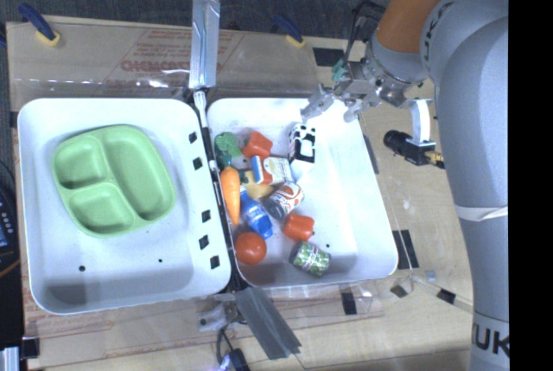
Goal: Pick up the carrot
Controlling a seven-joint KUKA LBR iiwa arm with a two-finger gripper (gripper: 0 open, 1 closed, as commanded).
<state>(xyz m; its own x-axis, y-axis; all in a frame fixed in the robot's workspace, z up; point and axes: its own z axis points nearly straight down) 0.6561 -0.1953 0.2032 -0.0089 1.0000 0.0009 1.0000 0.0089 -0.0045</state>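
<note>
Orange and tapered, the long carrot (230,195) lies against the left wall of the right shallow white bin (367,218), beside a round red tomato (251,247) and a blue packet (257,219). Well apart, near the bin's upper rim, the metal two-finger hand (332,101) hovers spread and holding nothing.

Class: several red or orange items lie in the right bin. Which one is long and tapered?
The orange carrot, lying along the bin's left wall; the red tomato nearby is round.

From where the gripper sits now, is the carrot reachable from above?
Probably yes. The carrot lies uncovered on top, but tight against the bin's left wall with toys crowding its right, so the gripper has little finger room.
</note>
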